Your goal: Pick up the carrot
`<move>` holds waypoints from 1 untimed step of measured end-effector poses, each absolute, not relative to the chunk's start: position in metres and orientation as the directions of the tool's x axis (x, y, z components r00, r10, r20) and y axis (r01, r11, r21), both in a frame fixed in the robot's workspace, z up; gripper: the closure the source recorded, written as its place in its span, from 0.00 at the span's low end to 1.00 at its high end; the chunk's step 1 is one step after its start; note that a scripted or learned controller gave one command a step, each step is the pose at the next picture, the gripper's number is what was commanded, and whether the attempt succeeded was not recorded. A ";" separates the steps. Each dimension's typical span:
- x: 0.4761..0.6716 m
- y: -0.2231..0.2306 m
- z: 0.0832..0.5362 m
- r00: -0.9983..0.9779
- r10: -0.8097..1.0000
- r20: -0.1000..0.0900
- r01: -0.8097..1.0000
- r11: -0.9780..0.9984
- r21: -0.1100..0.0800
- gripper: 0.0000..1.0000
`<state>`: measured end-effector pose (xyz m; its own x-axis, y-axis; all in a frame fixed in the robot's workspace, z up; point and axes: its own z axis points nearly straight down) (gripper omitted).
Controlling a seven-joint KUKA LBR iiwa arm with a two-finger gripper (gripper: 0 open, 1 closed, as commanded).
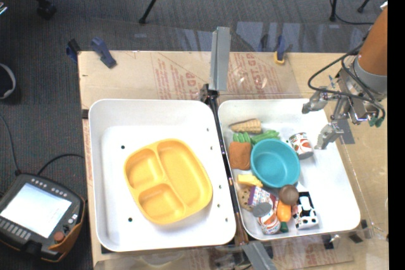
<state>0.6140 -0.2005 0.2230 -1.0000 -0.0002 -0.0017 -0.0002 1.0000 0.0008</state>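
1. Carrot (pixel 284 212): lying at the near end of the right bin (pixel 345 190), wedged in the clutter.
2. Touching a purple packet (pixel 259 198) and small can (pixel 269 222) on its left, sitting just under a brown ball (pixel 288 194), and pressing against a cow-print box (pixel 307 210) on its right.
3. Probably risking a fingertip landing on the ball or box instead, given the tight packing; likely nudging neighbours or pinching the wrong item.
4. Possibly risking slipping off, with little of the carrot showing to grab.
5. Hovering over the far right of the same bin, well apart from the carrot: gripper (pixel 323 122), fingers spread wide, holding nothing and touching nothing.
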 end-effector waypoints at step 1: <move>0.594 -0.154 0.160 -0.993 0.115 0.004 0.115 0.993 0.003 0.00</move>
<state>0.5936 -0.1536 0.1598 -0.9934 0.1147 0.0038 0.1147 0.9934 0.0028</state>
